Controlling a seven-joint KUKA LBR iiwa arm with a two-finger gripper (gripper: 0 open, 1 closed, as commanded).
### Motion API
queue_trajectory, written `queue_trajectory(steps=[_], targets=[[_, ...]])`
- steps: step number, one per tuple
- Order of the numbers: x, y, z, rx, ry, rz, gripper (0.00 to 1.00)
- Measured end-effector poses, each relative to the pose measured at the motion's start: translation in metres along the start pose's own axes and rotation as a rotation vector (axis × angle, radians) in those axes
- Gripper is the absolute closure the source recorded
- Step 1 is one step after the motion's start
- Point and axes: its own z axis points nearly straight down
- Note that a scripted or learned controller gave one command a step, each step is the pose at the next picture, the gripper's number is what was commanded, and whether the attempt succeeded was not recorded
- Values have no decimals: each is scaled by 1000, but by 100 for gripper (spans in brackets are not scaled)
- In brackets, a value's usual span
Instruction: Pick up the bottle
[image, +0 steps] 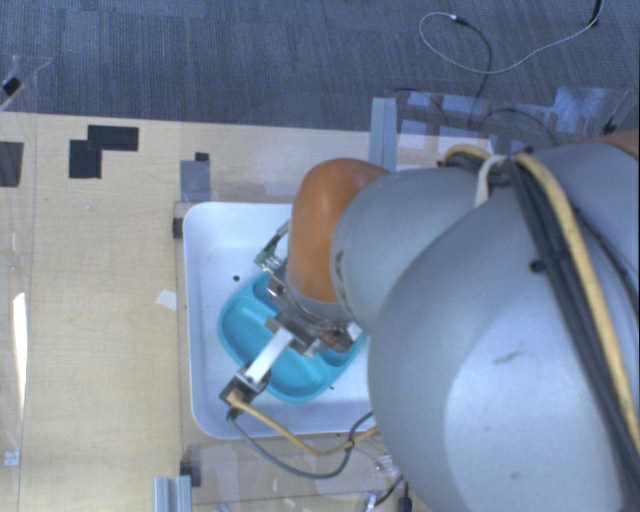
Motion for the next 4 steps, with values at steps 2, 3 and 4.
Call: queue_trajectory(steps=[2, 3, 4], targets=[[-29, 35, 65, -19, 18, -698, 100], [-23, 45, -89, -3, 1, -304, 100], [-73, 66, -50, -1, 0, -180, 100]])
